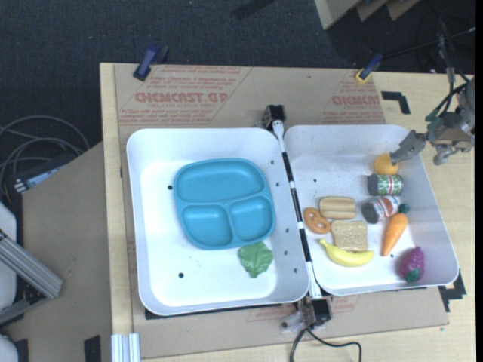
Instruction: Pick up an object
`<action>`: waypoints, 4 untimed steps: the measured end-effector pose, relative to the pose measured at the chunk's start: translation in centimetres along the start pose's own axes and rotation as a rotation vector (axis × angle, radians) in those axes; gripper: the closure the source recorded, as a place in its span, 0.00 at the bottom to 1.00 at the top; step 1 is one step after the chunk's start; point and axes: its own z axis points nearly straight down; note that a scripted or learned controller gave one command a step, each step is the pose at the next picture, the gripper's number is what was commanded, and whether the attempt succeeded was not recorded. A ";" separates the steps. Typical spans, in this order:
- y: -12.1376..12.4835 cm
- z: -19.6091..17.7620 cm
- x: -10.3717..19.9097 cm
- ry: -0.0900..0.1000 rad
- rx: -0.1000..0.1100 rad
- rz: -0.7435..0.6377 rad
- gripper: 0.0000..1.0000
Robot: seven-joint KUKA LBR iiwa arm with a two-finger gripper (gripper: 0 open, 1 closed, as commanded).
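Arm (469,100) cut off at right edge, jaws' state unclear, can (386,185) labels illegible

One fixed overhead camera looks slantwise down on both bins (151,202).

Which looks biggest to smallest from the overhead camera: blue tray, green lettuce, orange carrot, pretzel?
1. Blue plastic divided tray, by far the largest.
2. Green toy lettuce leaf and orange toy carrot: look alike in size, unranked.
3. Small orange pretzel.
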 end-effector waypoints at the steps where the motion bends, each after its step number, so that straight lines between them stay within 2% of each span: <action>1: 3.5 8.1 1.3 0.002 0.004 -0.001 0.00; 2: 2.5 13.5 0.6 0.002 0.002 0.000 0.00; 3: 2.6 12.4 0.6 0.000 -0.002 -0.001 1.00; 4: 3.6 13.8 6.5 0.002 0.001 -0.001 1.00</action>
